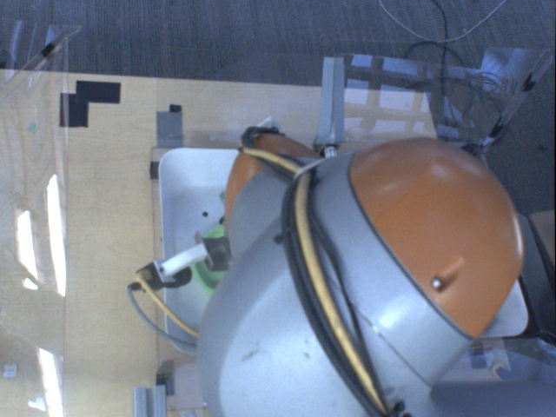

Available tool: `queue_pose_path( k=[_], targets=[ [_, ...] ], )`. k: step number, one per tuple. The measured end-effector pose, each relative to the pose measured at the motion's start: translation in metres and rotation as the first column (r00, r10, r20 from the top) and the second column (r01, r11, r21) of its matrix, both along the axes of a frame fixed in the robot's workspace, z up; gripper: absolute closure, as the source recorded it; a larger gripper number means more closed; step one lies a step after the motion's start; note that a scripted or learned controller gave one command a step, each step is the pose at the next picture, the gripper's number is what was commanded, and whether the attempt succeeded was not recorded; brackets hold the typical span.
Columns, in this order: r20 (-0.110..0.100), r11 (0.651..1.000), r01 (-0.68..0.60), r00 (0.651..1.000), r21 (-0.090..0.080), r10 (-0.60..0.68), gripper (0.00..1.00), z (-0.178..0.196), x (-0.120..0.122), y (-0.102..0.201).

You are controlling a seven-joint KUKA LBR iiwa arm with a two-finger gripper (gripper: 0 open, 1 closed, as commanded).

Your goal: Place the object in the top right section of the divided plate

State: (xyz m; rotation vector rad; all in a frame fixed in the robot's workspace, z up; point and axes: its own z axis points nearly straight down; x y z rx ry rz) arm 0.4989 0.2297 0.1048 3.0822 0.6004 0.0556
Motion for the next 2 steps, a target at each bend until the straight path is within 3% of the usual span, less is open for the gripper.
queue_pose_path(
  k=[1,2],
  targets=[
    [-0.005,1.000,-0.001,1.000,0.005,0.001,0.00,-0.001,-0.001,0.003],
    [-0.063,0.984,0.180,0.982,0.009,-0.179,0.00,-0.003,0.065,0.012]
  ],
)
